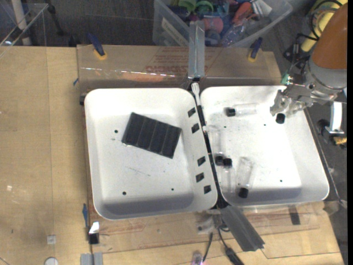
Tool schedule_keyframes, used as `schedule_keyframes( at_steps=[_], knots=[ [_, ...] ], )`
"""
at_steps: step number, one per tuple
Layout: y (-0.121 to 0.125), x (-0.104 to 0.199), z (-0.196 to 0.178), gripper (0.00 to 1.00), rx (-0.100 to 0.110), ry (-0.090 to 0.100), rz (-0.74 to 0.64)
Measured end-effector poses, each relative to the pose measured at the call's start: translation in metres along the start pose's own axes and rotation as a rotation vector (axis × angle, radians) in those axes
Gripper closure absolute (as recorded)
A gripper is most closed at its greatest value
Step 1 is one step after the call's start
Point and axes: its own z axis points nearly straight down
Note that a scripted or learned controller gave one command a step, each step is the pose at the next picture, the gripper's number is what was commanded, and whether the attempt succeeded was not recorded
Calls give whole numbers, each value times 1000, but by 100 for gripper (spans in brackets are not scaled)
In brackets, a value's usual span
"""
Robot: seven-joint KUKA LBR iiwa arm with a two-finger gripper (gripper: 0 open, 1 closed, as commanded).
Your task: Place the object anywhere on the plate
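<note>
A dark ribbed rectangular plate point(151, 135) lies flat in the left bin point(105, 192), tilted slightly. Three small clear bottles with black caps lie in the right bin point(309, 186): one point(241, 110) near the back, one point(223, 160) against the centre divider, and one point(244, 174) towards the front. My gripper point(284, 108) hangs over the back right part of the right bin, to the right of the rear bottle and apart from it. A small dark tip shows just below the gripper.
A metal divider point(198, 142) with black clips runs between the two bins. A clear tub of coloured toys point(220, 10) stands behind the bins. Cables and the arm's orange band point(331, 37) crowd the right side.
</note>
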Motion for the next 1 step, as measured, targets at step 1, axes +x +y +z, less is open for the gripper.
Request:
schedule_keyframes(
  at_steps=[1],
  knots=[
    [-14,-9,-66,100,0,0,358]
  ],
)
